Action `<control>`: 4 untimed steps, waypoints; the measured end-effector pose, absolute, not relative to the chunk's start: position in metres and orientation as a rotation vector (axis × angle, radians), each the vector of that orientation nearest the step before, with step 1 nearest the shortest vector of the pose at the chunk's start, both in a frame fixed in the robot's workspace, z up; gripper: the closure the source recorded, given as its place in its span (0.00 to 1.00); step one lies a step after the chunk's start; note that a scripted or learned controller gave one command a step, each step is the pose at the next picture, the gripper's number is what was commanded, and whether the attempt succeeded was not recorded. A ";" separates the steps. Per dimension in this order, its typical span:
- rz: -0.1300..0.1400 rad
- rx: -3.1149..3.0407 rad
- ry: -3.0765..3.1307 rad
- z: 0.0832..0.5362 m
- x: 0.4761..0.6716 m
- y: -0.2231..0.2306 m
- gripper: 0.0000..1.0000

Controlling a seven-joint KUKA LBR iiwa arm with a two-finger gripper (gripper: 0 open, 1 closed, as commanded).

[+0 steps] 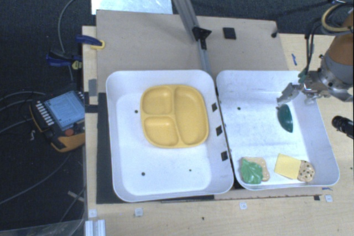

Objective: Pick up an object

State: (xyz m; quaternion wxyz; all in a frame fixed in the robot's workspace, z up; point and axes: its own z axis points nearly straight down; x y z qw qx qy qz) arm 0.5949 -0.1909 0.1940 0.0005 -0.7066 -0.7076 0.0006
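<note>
Fingers (289, 94) look slightly spread, pinching nothing, just above the green leaf (285, 118) in the right bin (331, 166). I judge it light, thin, slippery; I'd pinch across its narrow middle.

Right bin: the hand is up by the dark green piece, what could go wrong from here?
1. The dark green piece lies flat near the right bin wall, so the hand may slip off it or hit the rim.
2. The green item and yellow block sit tight in the near corner, awkward to grasp.
</note>
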 end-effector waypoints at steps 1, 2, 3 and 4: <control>0.003 -2.219 -2.221 0.136 0.588 -0.197 0.00; -0.004 -2.223 -2.228 0.151 0.591 -0.197 1.00; -0.004 -2.226 -2.226 0.200 0.588 -0.205 1.00; -0.005 -2.221 -2.231 0.244 0.591 -0.203 1.00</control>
